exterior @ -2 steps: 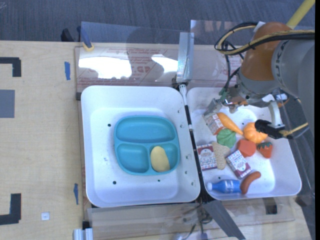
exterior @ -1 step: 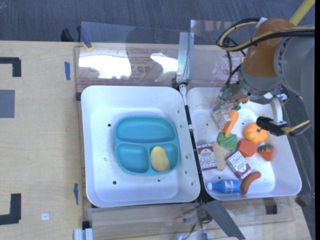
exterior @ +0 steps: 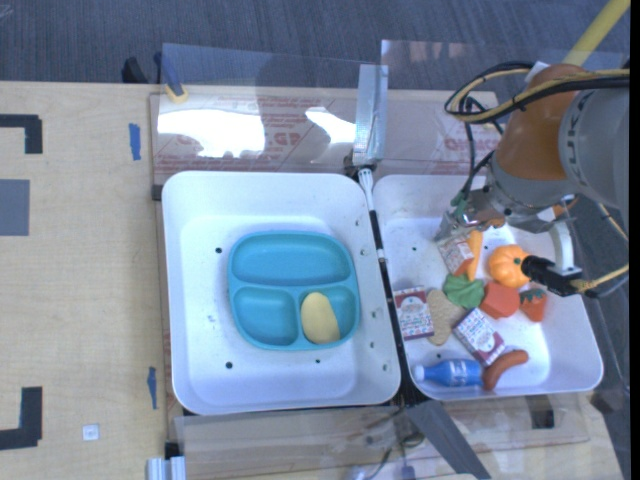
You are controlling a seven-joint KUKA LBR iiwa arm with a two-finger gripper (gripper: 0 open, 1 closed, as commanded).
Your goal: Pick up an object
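The right bin holds a loose pile of toy food. An orange pumpkin-like fruit lies by a green leafy piece and a red block. A small carrot and a red-and-white packet lie at the pile's far edge. My gripper hangs low over the bin's back part, right above the carrot and that packet. Its tip is dark and hidden by the wrist. I see nothing held in it.
The left bin carries a blue divided tray with a yellow oval fruit in its lower right compartment. At the right bin's front lie a blue bottle, a sausage and two more packets. A clear wall rises behind the bins.
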